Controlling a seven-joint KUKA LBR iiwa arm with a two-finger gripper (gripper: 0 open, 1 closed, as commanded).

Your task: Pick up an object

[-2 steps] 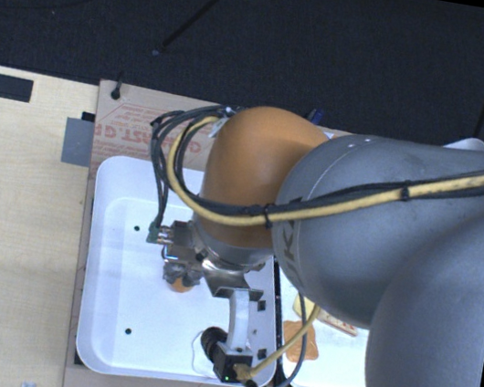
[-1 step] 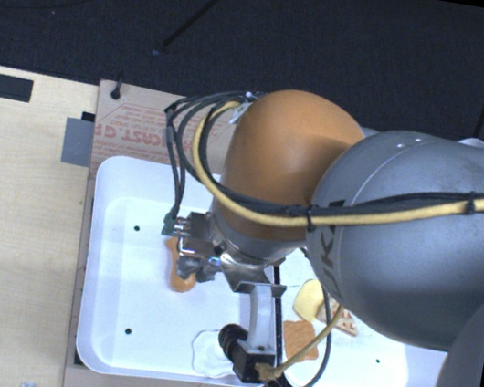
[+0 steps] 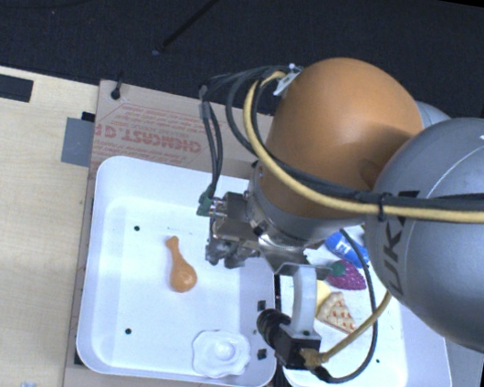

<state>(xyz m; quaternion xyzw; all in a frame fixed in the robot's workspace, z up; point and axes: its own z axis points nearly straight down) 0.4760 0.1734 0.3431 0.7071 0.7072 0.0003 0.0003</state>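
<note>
Hovering over the left bin (image 3: 118,212), the gripper (image 3: 230,249) sits beside the drumstick (image 3: 180,267), likely the target; finger state unreadable.

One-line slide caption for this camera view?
KUKA arm hangs over two white bins; a toy drumstick and fried egg lie in the left bin.

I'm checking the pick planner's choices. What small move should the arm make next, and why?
Probably a short shift toward the drumstick, then down. It lies alone on the left bin's floor, just left of the gripper, with open space around it, while the fried egg sits by the near rim.
</note>
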